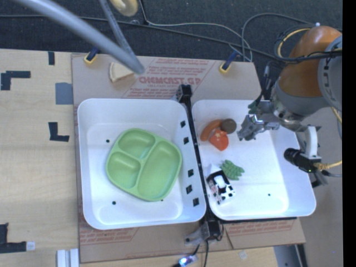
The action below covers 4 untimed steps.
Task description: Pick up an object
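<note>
The pincer [248,131] hangs over the right bin [278,202], whether parted or closed I cannot tell, just right of a brown and orange object [218,133], with a green leafy piece [232,169] and black-and-white toy [221,187] nearer the front.

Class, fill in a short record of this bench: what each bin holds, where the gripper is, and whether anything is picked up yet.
left bin: green divided plate
right bin: orange-red object, brown object, green leafy item, black-and-white item
gripper: over right bin's upper part, right of the brown object
held: nothing visibly between the fingers
arm: enters from right
</note>
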Motion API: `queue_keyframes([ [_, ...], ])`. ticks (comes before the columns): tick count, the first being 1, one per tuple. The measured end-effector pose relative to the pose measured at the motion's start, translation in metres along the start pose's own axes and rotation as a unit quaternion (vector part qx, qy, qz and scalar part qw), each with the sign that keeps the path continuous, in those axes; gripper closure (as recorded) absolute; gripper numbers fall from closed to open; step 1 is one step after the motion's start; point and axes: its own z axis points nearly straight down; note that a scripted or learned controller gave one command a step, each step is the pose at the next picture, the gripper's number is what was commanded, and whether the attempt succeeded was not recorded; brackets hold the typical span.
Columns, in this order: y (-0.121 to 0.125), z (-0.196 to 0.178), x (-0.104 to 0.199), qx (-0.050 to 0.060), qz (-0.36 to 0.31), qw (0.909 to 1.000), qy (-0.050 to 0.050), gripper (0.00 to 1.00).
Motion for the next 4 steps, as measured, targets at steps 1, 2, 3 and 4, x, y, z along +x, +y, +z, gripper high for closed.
queue_keyframes([
  [1,0.011,0.010,0.049,0.002,-0.002,1.0000,0.000,1.00],
  [2,0.018,0.019,0.106,0.002,-0.003,1.0000,0.000,1.00],
  [3,0.030,0.005,0.156,0.001,-0.002,1.0000,0.001,1.00],
  [4,0.032,0.013,0.206,0.002,-0.002,1.0000,0.000,1.00],
])
